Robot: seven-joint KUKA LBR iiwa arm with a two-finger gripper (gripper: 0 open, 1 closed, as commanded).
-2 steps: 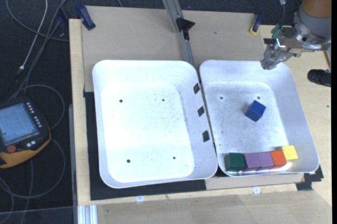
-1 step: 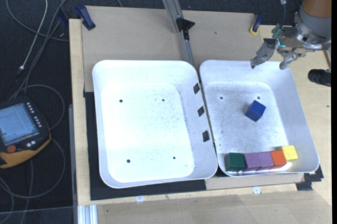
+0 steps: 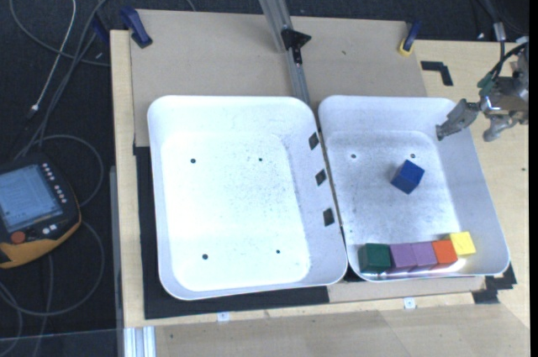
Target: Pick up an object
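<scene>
Camera view lets us see the right bin [image 3: 471,204] holding a blue cube [image 3: 408,176] near its middle and a row of green, purple, orange and yellow blocks [image 3: 418,253] along its near wall. We see the hand [image 3: 471,118] at the frame's right edge, cut off, grip unclear.

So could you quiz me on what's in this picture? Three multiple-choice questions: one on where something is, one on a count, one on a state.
1. Where is the blue cube?
A. left bin
B. right bin
C. on the bench

2. How many blocks are in the row along the near wall of the right bin?
A. two
B. four
C. six

3. The blue cube is
A. lying loose
B. stacked on the row
C. between the fingers

Answers: 1 B, it lies mid-bin on the right. 2 B, green, purple, orange, yellow. 3 A, the gripper is apart from it.
</scene>
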